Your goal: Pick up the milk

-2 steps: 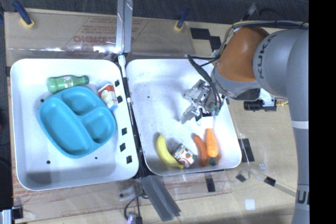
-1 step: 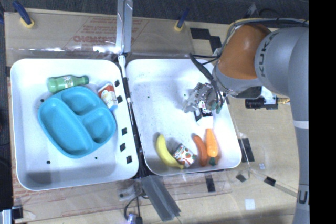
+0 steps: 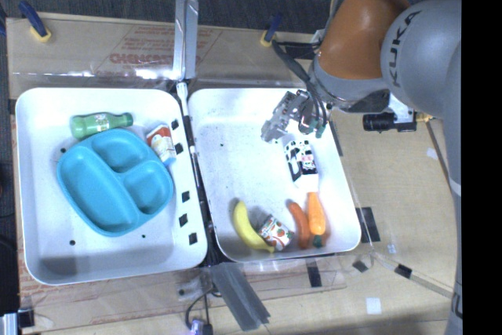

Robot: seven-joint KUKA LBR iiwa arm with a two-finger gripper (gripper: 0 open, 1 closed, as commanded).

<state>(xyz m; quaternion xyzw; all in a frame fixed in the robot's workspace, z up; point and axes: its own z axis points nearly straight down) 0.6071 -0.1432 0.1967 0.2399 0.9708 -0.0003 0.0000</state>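
Grey and bulky, the arm (image 3: 416, 51) comes in from the right edge, its orange band (image 3: 361, 35) sitting above the wrist as it bends down over the upper right part of the right bin (image 3: 235, 114). Below it lies the surface (image 3: 408, 192), tan and boardlike, carrying both white bins side by side. The left bin (image 3: 39, 192) holds a blue divided tray (image 3: 114, 180), tilted so that it runs from upper right to lower left. Above the tray lies a green bottle (image 3: 100, 122) on its side, and just off the tray's upper right corner sits a small red and white carton (image 3: 161, 143).

At the wrist's end the claw (image 3: 284, 120) hangs over the bin floor near the back, pointing down and to the left; whether its fingers are apart or together cannot be told here. The milk (image 3: 302, 160), a small black and white carton, lies flat on the bin floor just below and right of the claw, apart from it. Along the front wall of the right bin are a banana (image 3: 247, 225), a small patterned can (image 3: 275, 232) touching it, and two carrots (image 3: 308, 220) side by side.
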